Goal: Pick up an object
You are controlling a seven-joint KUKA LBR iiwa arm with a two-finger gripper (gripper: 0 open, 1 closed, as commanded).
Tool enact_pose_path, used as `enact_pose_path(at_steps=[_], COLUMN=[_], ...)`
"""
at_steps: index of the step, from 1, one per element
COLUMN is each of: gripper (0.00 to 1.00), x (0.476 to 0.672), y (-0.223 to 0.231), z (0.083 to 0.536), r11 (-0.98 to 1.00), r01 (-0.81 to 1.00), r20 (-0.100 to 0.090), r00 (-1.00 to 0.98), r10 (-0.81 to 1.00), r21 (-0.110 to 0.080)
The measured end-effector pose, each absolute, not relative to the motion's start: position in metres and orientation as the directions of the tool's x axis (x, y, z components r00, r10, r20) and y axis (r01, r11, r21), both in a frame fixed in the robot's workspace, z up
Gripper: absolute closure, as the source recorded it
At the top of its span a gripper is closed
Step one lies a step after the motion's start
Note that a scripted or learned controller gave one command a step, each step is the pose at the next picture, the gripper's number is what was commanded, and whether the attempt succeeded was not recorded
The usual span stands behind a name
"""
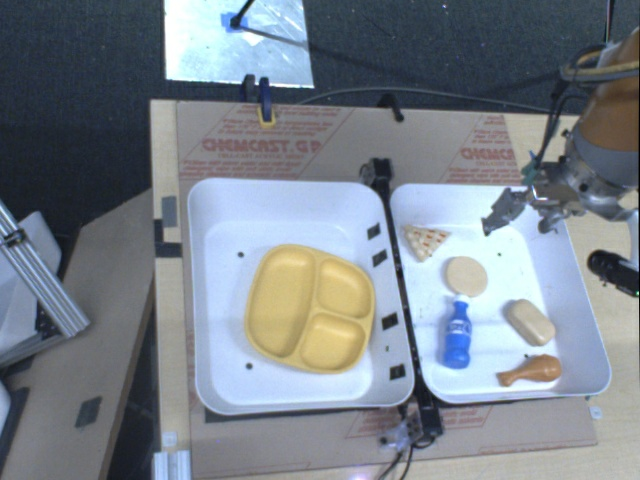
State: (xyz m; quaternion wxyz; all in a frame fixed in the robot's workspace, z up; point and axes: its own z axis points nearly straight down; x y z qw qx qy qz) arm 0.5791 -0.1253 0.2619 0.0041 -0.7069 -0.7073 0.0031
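The worktop (120,268) carries two shallow white bins side by side, so that things can be sorted from one to the other. The left bin (215,218), well away from the pincer (527,208), holds a yellow divided tray (310,308) lying flat in its middle, too broad to be an easy grab.

The right bin (580,298) sits under the arm (610,128), which reaches in from the right and hangs over the bin's far corner. The pincer is above the bin floor, with nothing between its fingers; whether they are spread or pressed together I cannot tell at this angle.

The candidates for picking are spread loosely over the right bin, apart from each other, which should leave room for fingers to come down around any one. Below the pincer lie a tan bread roll (529,321) and a blue bottle (457,334) on its side. At the near edge, farthest from the pincer, is a brown drumstick (532,371). Closest, just down and to its left, are a round biscuit (466,276) and a small pizza slice (427,240), probably the handiest targets.
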Motion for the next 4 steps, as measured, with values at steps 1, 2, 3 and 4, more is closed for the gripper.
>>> enact_pose_path(at_steps=[1,2,3,4], gripper=[0.0,0.0,0.0,0.0], x=[0.581,0.573,0.574,0.578], y=[-0.125,-0.13,-0.13,-0.134], z=[0.268,0.214,0.173,0.129], r11=[0.003,0.001,0.001,0.001], r01=[1.0,1.0,1.0,1.0], r20=[0.0,0.0,0.0,0.001], r00=[-0.003,-0.001,-0.001,-0.001], r10=[1.0,1.0,1.0,1.0], r21=[0.002,-0.002,-0.001,-0.002])
